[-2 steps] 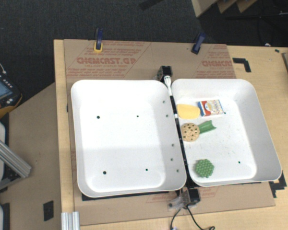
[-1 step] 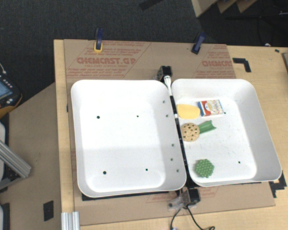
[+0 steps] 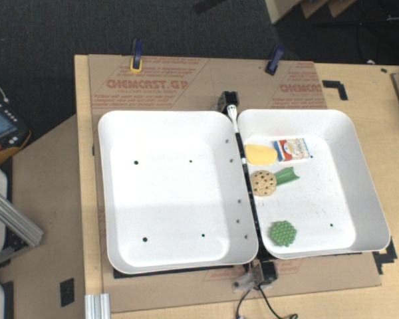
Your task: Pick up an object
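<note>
Well, all the pickable things sit in the right bin (image 3: 359, 171), crowded toward its left wall beside the seam with the left bin (image 3: 120, 178). A yellow piece (image 3: 259, 154) lies near the far-left corner, touching a small white carton (image 3: 292, 149) on its right. Just nearer sits a speckled cookie (image 3: 263, 183) against a green piece (image 3: 286, 176). A bumpy green ball (image 3: 283, 232) rests apart, near the front-left corner. That one looks easiest to grab, I'd judge, having room around it. Of the jaws I cannot tell anything from where I stand.
</note>
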Robot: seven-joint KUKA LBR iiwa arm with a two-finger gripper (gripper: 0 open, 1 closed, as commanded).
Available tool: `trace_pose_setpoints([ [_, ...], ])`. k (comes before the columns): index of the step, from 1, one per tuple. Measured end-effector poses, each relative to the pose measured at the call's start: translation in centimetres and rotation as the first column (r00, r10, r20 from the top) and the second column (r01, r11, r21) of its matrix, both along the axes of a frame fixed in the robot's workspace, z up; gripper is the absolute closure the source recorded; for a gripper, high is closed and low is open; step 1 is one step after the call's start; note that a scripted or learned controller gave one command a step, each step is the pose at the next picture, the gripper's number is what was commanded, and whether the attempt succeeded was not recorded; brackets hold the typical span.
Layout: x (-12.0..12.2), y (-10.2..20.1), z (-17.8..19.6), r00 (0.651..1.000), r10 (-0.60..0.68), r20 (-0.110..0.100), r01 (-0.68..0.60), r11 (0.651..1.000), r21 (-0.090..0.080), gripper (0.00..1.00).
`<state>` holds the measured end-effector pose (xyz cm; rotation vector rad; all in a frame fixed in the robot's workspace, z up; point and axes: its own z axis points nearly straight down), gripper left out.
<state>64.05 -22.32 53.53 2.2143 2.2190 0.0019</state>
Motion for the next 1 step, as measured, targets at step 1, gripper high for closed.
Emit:
trace_pose_setpoints([
  [1,2.64,0.00,0.04,1.000,0.000,0.001,0.000,1.000,0.000,1.00],
])
